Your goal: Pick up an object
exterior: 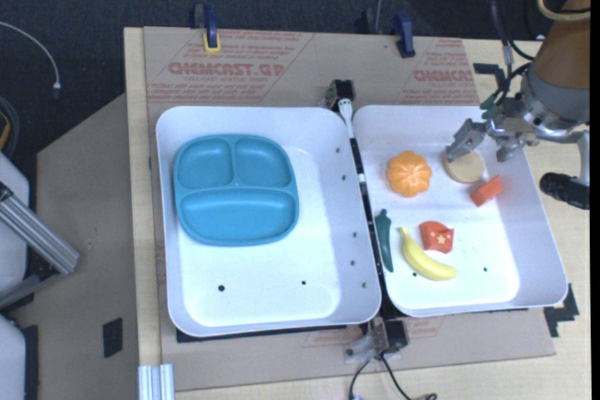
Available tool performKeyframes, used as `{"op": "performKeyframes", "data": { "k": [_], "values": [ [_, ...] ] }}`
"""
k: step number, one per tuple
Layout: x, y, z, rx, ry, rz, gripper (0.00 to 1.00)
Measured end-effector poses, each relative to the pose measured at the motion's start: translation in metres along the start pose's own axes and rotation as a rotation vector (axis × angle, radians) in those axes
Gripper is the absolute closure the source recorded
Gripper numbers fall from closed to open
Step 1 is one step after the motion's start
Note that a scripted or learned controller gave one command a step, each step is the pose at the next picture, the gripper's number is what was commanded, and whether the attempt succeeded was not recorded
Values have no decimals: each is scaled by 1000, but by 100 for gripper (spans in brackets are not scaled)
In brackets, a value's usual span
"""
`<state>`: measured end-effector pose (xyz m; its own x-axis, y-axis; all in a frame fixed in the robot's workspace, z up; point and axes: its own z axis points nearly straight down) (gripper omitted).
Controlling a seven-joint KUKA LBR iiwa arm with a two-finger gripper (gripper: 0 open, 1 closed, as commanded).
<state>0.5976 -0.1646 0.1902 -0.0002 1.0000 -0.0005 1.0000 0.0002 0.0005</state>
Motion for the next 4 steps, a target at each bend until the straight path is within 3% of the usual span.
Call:
{"op": "performKeyframes", "data": {
  "k": [2, 3, 4],
  "values": [
    [11, -5, 108, 6, 2, 0, 0],
    [10, -3, 94, -1, 0, 0, 100],
    [9, -11, 35, -6, -2, 1, 100]
  ]
}}
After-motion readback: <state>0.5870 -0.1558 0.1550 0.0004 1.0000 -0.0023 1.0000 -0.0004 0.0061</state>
